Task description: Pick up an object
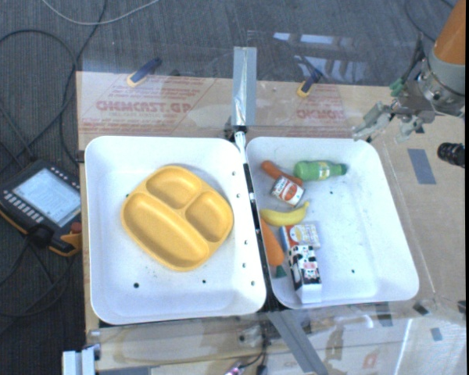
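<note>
Objects for picking, among them a green bottle [320, 169] and a banana [284, 216], lie in the right bin [375, 233]; gripper [387, 121] hovers beyond the bin's far right corner, fingers spread, grasping nothing.

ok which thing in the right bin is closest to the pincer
The green bottle, lying at the bin's far edge. The pincer hovers beyond that rim; the banana and cartons lie nearer the camera.

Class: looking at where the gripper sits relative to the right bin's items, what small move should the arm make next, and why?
Probably swing the gripper left and forward over the right bin, toward the green bottle. The gripper hangs outside the bin's far right corner, holding nothing, and the bottle lies nearest, apart from the other items.
</note>
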Robot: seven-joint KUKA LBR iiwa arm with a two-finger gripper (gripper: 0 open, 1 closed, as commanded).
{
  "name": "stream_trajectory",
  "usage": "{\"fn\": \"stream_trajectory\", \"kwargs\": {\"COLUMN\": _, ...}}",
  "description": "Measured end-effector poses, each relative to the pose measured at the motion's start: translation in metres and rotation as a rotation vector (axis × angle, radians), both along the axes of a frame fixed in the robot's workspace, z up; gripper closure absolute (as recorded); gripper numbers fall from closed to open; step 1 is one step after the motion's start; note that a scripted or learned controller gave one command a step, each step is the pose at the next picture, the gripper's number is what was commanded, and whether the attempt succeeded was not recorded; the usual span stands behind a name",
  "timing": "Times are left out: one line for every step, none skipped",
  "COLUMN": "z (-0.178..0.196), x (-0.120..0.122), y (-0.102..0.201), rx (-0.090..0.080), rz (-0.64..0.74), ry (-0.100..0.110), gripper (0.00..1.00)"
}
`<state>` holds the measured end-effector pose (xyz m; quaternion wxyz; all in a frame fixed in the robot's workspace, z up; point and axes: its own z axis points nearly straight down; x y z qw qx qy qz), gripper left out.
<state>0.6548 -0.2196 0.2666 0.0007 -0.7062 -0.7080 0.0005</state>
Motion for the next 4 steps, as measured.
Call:
{"fn": "stream_trajectory", "kwargs": {"z": -0.083, "x": -0.016, "y": 0.093, "rx": 0.000, "rz": -0.051, "ry": 0.001, "gripper": 0.00}}
{"fn": "stream_trajectory", "kwargs": {"z": -0.167, "x": 0.010, "y": 0.056, "rx": -0.005, "rz": -0.045, "ry": -0.001, "gripper": 0.00}}
{"fn": "stream_trajectory", "kwargs": {"z": -0.177, "x": -0.052, "y": 0.023, "rx": -0.004, "rz": -0.056, "ry": -0.010, "gripper": 0.00}}
{"fn": "stream_trajectory", "kwargs": {"z": -0.173, "x": -0.086, "y": 0.007, "rx": 0.005, "rz": -0.018, "ry": -0.024, "gripper": 0.00}}
